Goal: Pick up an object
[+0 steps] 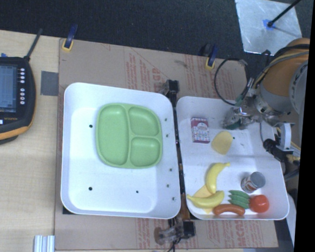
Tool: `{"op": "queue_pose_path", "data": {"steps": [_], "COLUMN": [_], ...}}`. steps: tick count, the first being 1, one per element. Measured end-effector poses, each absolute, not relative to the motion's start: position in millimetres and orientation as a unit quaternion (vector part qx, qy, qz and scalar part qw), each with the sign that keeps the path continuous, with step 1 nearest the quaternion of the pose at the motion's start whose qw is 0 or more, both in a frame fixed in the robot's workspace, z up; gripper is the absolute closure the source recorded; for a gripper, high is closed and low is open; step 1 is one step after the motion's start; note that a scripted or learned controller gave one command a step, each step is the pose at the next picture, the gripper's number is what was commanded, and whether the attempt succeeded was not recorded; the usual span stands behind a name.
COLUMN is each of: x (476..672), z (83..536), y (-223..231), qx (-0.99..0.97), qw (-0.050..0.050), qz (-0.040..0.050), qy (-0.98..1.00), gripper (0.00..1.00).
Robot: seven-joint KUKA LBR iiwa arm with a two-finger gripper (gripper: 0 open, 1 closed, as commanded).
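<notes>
The grey arm [286, 78] with its orange band enters from the upper right of the frame; its gripper [235, 119] hangs over the upper part of the right bin [284, 176], near that bin's top rim; whether anything sits between the jaws, or how far apart they stand, I cannot tell, since the view is too small and cluttered there. Just below and left of the gripper lies a pale yellow block [222, 142], apart from it; further left in the same bin is a small red-and-white carton [200, 130], lying flat. Toward the lower right of the frame the bin holds a banana [215, 175], a second banana [206, 199] beneath it, a red sausage [229, 210] at the bottom rim, a green vegetable [239, 198], a red tomato [259, 203] and a small can [253, 182]. The left bin [76, 187], centre of the frame, carries a green divided plate [128, 135]. A teach pendant [6, 100] rests at the left edge of the frame on the bench.
</notes>
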State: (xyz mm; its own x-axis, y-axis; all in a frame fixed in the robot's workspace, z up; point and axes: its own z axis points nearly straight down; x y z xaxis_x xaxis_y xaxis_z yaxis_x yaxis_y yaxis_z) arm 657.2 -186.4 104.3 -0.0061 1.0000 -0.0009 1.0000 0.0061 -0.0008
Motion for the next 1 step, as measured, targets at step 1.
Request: {"op": "queue_pose_path", "data": {"steps": [1], "x": [656.9], "z": [152.5], "y": [-112.8], "qx": [0.705], "qw": [-0.001], "qz": [0.0002], "qy": [0.709], "gripper": [1.00]}}
